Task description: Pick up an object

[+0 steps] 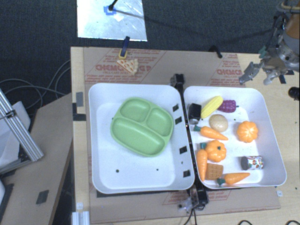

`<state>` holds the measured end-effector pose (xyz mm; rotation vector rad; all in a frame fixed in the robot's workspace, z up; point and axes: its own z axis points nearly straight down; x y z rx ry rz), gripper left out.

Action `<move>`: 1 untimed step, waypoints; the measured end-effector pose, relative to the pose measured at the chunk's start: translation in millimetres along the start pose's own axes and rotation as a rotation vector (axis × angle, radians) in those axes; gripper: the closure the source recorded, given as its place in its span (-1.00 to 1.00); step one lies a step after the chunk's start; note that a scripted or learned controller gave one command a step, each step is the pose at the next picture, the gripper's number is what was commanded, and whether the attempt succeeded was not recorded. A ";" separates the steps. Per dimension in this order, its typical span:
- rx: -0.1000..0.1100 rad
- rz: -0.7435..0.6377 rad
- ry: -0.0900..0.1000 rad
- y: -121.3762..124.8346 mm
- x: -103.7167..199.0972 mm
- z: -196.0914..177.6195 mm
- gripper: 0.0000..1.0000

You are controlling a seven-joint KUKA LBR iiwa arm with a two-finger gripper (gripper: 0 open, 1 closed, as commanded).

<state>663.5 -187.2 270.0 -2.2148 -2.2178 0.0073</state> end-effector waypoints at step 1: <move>-0.011 -0.002 -0.002 1.9 0.5 -6.9 -1.00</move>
